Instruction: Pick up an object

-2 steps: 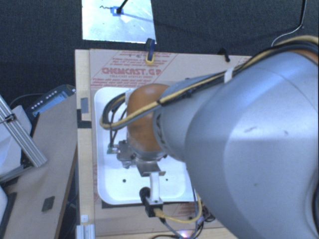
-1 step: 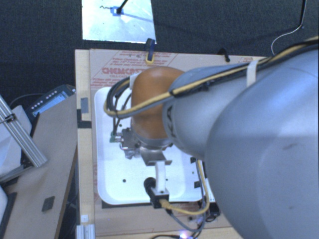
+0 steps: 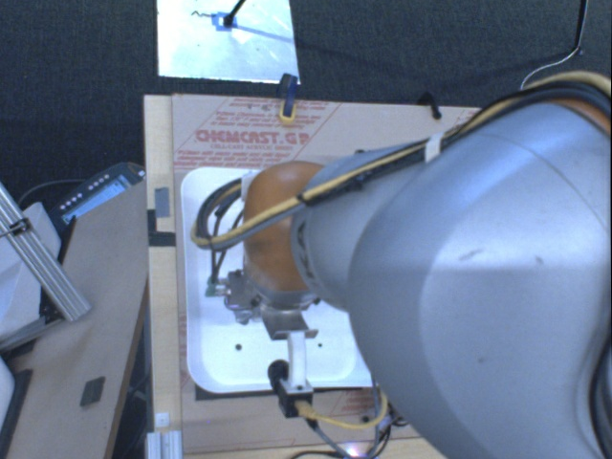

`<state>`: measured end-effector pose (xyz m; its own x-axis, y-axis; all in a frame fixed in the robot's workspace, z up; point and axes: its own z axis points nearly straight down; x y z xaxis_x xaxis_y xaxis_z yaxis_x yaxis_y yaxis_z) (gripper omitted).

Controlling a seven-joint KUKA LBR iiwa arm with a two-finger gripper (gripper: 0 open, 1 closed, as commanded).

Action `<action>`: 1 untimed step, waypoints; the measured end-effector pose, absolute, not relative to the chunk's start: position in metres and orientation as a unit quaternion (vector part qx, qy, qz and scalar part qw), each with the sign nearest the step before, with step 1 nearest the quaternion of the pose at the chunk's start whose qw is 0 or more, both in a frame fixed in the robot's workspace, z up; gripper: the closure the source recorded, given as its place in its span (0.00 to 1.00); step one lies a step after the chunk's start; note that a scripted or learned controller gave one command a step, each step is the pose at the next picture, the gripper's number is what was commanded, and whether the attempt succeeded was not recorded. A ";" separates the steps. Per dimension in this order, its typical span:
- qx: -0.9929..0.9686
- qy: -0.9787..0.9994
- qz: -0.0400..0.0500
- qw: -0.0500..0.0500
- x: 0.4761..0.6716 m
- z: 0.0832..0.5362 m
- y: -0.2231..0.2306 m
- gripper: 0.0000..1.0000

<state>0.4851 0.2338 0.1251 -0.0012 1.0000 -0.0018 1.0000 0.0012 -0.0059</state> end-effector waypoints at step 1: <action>-0.706 -0.708 -0.002 -0.001 0.487 0.184 0.234 1.00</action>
<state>0.4874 0.2344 0.1837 -0.0029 1.0000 0.0025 1.0000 0.0029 0.0039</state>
